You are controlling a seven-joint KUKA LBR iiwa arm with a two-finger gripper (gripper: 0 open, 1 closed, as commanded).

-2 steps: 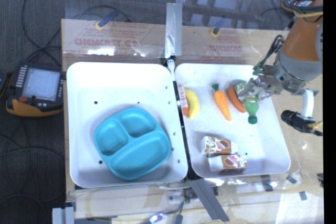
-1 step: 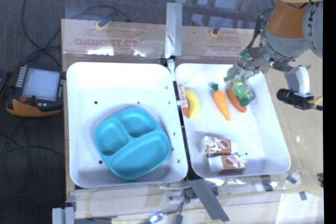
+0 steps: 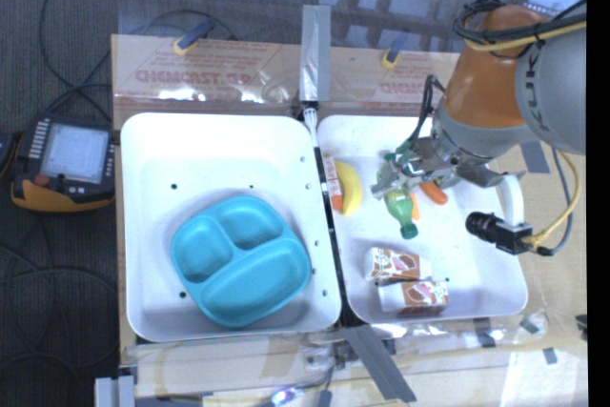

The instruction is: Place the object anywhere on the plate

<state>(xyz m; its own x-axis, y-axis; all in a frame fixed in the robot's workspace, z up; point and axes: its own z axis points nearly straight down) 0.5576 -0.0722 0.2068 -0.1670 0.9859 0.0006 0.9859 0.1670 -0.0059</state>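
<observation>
Blue plate in left bin, lower centre of frame, three compartments. Gripper low over right bin, centre right; open or closed: cannot tell. Green bottle just below gripper, orange carrot beside it. Banana near bin divider. Two small cartons at lower right.

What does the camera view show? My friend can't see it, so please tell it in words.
A grey and orange robot arm's gripper hangs over toy food in the right bin: a banana, a green bottle and two small cartons. A blue plate sits in the left bin.
</observation>
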